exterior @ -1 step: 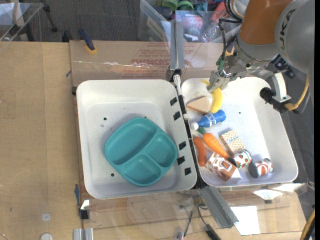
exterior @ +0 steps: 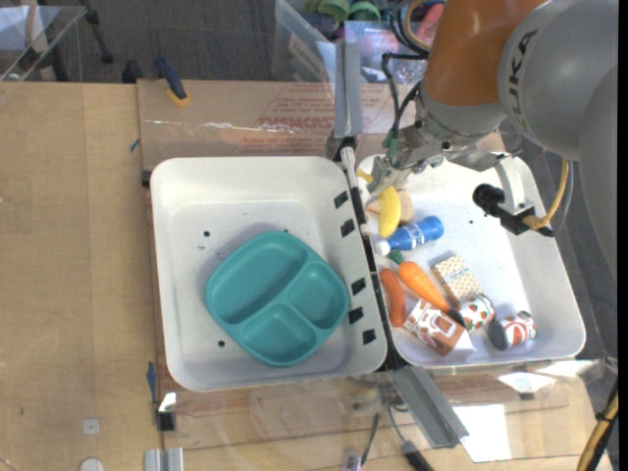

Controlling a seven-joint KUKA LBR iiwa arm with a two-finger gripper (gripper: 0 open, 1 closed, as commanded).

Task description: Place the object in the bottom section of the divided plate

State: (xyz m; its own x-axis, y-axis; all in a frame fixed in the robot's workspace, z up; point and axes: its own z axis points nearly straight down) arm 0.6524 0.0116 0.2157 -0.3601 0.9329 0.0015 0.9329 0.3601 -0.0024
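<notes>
My claw [exterior: 385, 183] hovers over the banana [exterior: 390, 211]; its state I cannot tell. The banana seems light, smooth; grasp mid-body.

A single fixed camera looks down at a slant from above the bench [exterior: 69, 263]; both white bins [exterior: 177, 292] sit mid-frame, fairly near, left and right of centre. The arm [exterior: 530, 57] enters at the upper right; a clutter tub [exterior: 294, 18] lies along the top edge.

A blue bottle [exterior: 416, 233] is seen centre of the right bin [exterior: 549, 273]; carrots [exterior: 424, 283] lie at six o'clock, cartons [exterior: 435, 326] beyond.
</notes>
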